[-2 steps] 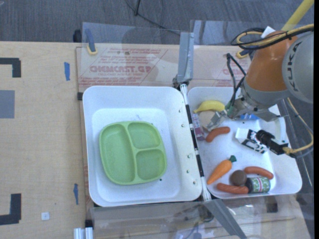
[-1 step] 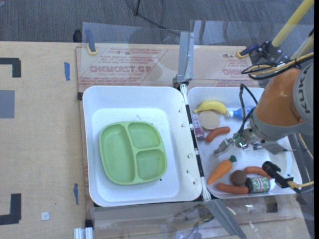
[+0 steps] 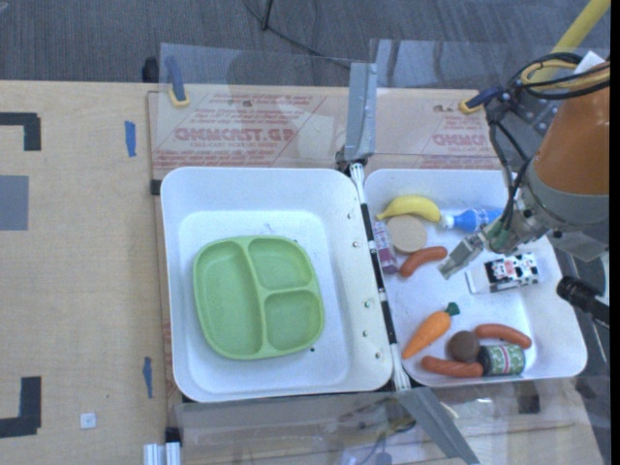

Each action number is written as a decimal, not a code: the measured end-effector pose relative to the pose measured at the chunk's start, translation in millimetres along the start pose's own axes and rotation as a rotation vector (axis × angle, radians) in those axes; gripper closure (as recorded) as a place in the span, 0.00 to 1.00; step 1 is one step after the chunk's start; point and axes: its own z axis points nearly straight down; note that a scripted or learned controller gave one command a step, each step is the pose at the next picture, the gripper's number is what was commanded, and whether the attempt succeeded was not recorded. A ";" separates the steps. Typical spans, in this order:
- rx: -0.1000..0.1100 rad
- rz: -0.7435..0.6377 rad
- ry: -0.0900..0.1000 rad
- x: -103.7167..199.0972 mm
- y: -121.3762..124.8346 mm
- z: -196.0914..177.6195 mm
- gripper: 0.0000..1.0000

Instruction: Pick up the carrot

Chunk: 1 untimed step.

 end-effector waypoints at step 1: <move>0.001 0.041 0.001 3.0 -35.7 137.6 0.00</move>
